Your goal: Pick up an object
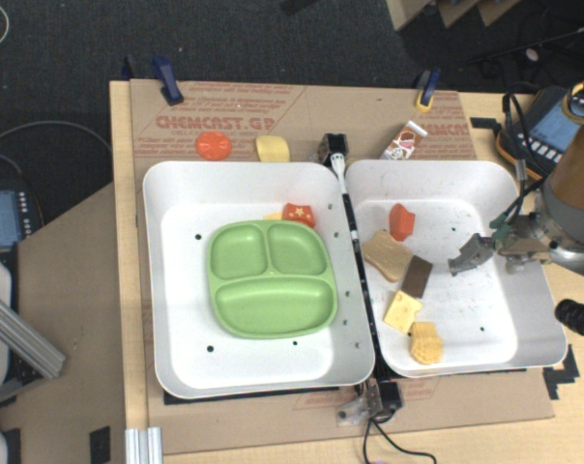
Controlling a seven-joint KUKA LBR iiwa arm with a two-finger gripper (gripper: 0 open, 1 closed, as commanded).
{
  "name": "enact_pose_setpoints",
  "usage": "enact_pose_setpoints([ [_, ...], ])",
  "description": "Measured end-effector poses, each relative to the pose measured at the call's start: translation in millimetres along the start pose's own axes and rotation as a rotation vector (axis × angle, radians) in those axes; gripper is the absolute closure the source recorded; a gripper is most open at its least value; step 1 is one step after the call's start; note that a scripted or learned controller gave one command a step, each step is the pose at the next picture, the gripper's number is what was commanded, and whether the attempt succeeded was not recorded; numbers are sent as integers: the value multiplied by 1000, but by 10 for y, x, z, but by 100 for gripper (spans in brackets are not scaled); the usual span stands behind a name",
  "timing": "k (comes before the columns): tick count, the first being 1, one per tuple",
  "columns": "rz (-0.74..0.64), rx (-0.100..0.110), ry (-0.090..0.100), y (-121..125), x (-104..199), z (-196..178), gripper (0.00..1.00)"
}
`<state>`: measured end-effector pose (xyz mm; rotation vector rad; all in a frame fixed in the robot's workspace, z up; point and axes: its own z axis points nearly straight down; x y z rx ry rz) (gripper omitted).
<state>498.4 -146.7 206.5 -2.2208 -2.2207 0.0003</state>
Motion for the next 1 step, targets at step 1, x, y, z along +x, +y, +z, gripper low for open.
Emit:
enact_pose_setpoints([
  [1, -4, 4, 2, 417, 334, 652, 0],
])
